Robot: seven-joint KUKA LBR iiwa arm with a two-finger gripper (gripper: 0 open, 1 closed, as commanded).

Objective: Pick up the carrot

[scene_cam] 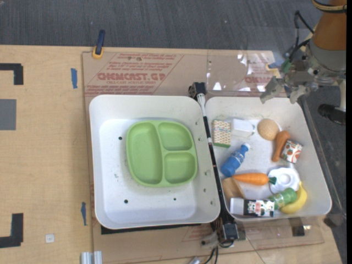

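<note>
The carrot [252, 179], orange with a small green tip at its right end, lies flat in the lower middle of the right bin [313, 147], among other toy foods. My gripper [279, 96] hangs over the bin's far right corner, well above and behind the carrot. Its two grey fingers stand apart, open, with nothing between them. The orange-banded arm [331, 26] rises from the gripper toward the upper right corner of the view.
Around the carrot lie a blue bottle [235, 159], a brown piece [231, 187], a white-and-black carton [253, 207], a white item [284, 177], a green bottle [284, 196] and a banana [298, 201]. Farther back lie an orange sausage shape [280, 142] and a beige ball [268, 129]. The left bin [104, 147] holds a green divided plate [162, 153].
</note>
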